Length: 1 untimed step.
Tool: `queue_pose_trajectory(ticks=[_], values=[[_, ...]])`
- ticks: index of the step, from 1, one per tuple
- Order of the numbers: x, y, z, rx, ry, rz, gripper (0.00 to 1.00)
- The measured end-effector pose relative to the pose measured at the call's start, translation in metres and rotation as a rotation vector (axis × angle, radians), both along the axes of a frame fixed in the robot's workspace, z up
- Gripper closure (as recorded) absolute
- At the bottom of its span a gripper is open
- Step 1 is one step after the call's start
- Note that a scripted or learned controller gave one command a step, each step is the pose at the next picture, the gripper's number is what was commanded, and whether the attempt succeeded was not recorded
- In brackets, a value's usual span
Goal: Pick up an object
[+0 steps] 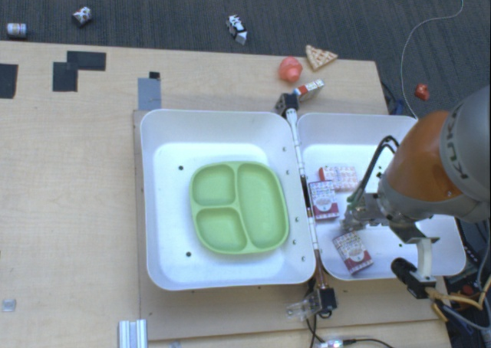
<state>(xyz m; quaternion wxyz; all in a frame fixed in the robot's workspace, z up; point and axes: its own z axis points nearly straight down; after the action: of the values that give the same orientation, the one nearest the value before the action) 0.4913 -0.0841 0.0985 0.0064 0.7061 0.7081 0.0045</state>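
Note:
Three small red-and-white packets lie in the right bin [322, 258]: one at the top [338, 175], one in the middle [324, 203] and one near the front [353, 251]. My gripper [354, 216] hangs low over the right bin, between the middle packet and the front packet. The wrist and the orange band hide its fingers. A green divided plate [238, 207] rests in the left bin [165, 208].
Behind the bins on the bench lie a red ball [290, 69], a pizza-slice toy [320, 56] and a small red-and-white tube [310, 88]. Small items are scattered on the dark floor beyond. Cables run along the bench's right and front edges.

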Motion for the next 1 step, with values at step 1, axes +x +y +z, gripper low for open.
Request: queue_pose_trajectory(ticks=[1], values=[[-0.0001,0.0000,-0.0001,0.000,0.000,0.000,0.00]])
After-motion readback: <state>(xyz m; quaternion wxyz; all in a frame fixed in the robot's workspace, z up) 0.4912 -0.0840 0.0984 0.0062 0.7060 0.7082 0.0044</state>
